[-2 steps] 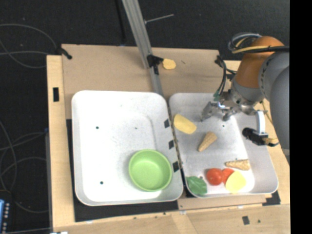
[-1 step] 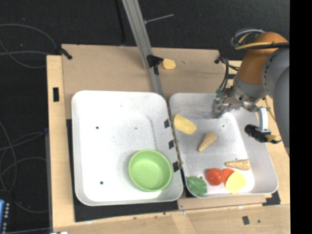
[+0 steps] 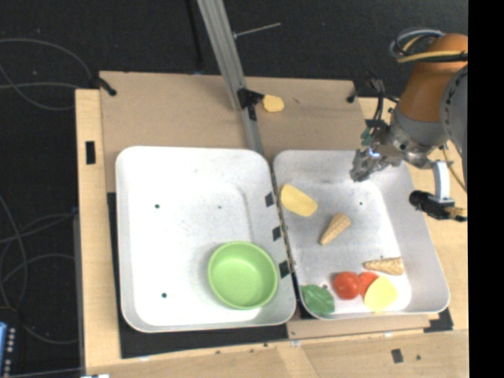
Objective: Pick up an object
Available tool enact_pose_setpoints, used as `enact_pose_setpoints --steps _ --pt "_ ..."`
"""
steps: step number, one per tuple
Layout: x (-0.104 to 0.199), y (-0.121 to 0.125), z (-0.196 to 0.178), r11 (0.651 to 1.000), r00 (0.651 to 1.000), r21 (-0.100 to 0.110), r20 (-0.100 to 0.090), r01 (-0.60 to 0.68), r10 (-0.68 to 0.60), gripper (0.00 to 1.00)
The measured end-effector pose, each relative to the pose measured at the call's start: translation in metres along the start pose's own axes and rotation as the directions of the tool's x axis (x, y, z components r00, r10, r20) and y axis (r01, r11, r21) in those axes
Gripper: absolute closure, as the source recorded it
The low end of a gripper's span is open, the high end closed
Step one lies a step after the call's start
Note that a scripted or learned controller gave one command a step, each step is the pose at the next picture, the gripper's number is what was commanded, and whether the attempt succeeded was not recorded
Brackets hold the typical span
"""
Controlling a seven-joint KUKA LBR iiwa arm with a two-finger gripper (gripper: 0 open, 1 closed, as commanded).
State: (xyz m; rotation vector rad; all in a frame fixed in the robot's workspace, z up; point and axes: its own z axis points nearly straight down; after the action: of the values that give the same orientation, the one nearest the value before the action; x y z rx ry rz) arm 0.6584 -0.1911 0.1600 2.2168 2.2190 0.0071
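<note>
Hovering at upper right of frame: gripper (image 3: pixel 364 166), over right bin (image 3: pixel 409 211); finger state impossible to tell. Lying beneath: yellow piece (image 3: pixel 298 201), cone (image 3: pixel 335 228), tomato (image 3: pixel 346 284). No readable writing.

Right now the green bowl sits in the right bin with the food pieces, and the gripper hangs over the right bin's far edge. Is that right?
Not quite. The camera view shows the green bowl in the left bin, near its front right corner, by itself. The food pieces lie in the right bin, and the gripper does hang over that bin's far edge.
</note>
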Motion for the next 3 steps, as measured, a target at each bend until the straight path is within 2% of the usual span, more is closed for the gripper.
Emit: enact_pose_setpoints --steps 1,2,3 --pt "-0.003 0.000 -0.045 1.000 1.000 0.000 0.000 -0.001 0.001 1.00" --pt "-0.002 -0.001 -0.110 1.000 1.000 -0.002 0.002 0.002 -0.002 1.00" --pt "0.047 -0.025 -0.115 1.000 1.000 0.005 -0.002 0.005 -0.005 1.00"
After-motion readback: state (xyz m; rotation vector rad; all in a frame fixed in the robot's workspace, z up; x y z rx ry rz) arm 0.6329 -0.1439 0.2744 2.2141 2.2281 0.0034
